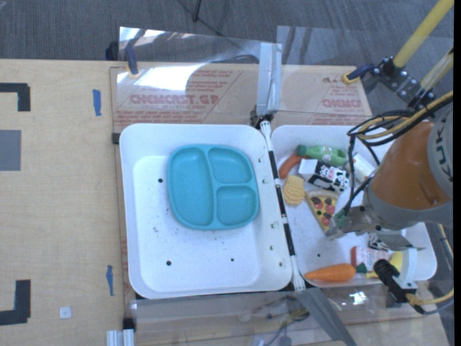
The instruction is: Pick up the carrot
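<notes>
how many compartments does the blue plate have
3. The blue plate in the left bin has one long compartment down its left side, a second at upper right, and a third at lower right. None looks hidden.

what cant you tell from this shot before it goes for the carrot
- Tool: in the camera view the arm's wrist covers its fingers, so their state is unreadable.
- Carrot: its right end is crowded by small items, too small to tell if they touch.
- Right bin: the arm hides its right side.
- Pizza slice: its lower tip sits under the tool.
</notes>
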`<action>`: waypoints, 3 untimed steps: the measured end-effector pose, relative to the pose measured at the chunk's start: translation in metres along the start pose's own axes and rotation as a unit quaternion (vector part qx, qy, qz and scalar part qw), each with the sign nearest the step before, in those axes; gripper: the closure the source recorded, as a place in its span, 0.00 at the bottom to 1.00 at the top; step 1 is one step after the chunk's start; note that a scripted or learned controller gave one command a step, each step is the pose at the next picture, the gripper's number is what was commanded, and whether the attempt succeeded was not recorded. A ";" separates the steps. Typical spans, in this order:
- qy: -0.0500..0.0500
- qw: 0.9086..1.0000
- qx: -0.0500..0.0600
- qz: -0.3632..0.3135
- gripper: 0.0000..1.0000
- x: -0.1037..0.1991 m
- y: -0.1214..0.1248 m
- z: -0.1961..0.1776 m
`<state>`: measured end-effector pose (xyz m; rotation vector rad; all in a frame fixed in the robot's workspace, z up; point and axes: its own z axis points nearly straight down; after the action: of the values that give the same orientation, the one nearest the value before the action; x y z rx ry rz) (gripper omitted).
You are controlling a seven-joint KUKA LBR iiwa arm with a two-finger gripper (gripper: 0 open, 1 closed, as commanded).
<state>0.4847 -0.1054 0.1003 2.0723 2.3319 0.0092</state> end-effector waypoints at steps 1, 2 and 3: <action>0.000 1.000 0.000 0.000 0.00 0.000 0.000 0.000; 0.006 0.998 0.005 -0.054 0.00 -0.011 -0.004 0.011; 0.003 0.997 0.006 0.076 0.00 -0.001 0.019 0.012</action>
<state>0.5035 -0.1043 0.0890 2.2517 2.1773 0.0054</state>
